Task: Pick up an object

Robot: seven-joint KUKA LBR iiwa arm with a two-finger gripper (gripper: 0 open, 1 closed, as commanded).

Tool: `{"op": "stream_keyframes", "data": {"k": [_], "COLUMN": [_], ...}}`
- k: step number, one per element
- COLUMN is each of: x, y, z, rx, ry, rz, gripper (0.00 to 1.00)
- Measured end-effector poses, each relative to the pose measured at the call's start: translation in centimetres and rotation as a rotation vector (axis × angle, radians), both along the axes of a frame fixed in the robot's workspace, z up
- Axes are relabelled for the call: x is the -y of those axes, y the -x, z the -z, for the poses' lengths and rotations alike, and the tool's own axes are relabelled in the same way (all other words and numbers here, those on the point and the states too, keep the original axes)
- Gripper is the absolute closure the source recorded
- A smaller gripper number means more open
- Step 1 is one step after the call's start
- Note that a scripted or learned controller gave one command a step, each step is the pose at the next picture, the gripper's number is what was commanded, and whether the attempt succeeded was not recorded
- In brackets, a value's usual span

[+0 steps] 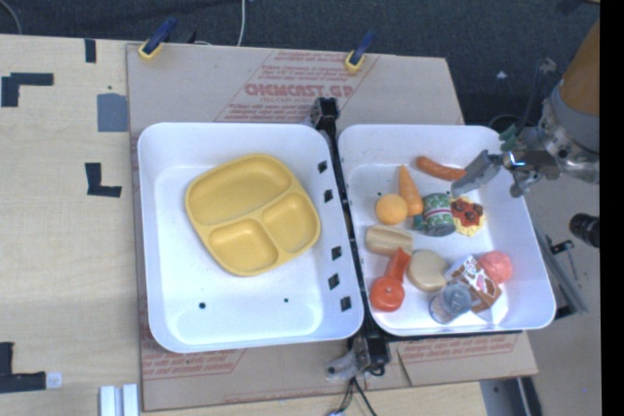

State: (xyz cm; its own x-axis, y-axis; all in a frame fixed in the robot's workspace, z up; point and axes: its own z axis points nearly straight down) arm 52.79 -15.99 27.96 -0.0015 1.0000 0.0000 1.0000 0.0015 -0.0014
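Gripper (485, 172) over right bin's (541, 292) upper right, above toys, near the sausage (439, 169) | grip state: cannot tell, blurred | sausage lies beside carrot (409, 191), orange (391, 208) just left; more toy food heaped toward near edge | left bin (161, 307) holds yellow divided tray (253, 214)

The right bin (356, 146) is crowded: toy foods lie close together from its middle to its near right corner, with little room between them. Its far left corner is bare floor. In the left bin (156, 307), the yellow tray (253, 214) takes the middle, with bare floor around it.
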Motion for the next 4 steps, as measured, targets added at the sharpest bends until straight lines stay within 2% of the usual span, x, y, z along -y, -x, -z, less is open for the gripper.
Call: {"op": "stream_keyframes", "data": {"k": [1,2,3,4], "x": [-2.2,-4.9,-4.5,-4.6], "y": [-4.5,-10.6,-7.4,-7.5], "z": [9.7,19.5,19.4,18.5], "rx": [0.004,0.008,0.002,0.003], "ry": [0.001,0.002,0.001,-0.001], "rz": [-0.001,-0.003,0.0,0.0], "gripper": [0.0,0.0,0.0,1.0]}}
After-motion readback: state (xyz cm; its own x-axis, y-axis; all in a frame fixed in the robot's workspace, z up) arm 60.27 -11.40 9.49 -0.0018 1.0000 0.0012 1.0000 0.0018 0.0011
